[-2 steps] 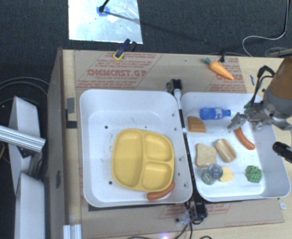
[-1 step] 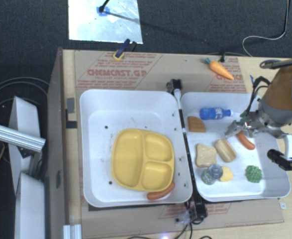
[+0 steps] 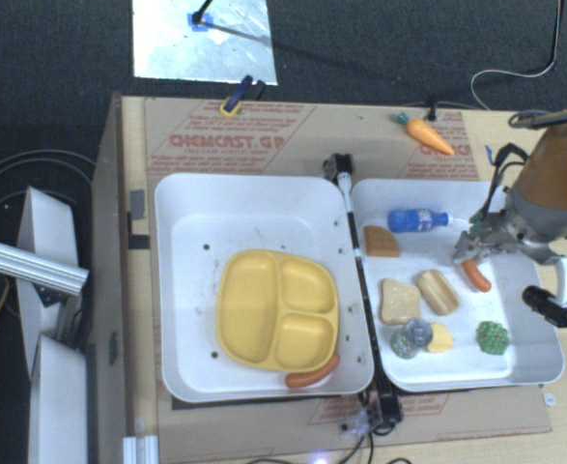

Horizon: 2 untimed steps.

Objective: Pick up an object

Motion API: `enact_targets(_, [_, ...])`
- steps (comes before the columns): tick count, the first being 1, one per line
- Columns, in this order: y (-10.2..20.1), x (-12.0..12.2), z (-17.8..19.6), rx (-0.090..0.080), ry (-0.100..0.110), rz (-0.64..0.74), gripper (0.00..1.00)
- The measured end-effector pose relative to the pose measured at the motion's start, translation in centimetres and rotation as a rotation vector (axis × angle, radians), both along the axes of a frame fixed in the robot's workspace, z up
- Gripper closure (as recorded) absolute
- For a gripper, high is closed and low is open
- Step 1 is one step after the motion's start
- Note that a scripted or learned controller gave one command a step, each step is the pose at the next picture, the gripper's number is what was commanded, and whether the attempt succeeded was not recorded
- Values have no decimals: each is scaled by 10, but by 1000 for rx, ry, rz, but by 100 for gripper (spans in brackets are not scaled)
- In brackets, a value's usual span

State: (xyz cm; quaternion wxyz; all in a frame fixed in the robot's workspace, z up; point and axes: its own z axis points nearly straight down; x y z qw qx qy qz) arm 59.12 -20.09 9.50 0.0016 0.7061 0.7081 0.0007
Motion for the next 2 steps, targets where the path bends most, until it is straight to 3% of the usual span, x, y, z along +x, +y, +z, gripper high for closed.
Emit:
enact_targets(1, [60, -2, -11, 2, 3, 1, 100])
enact_targets(2, [156, -69, 90, 2, 1, 1, 100])
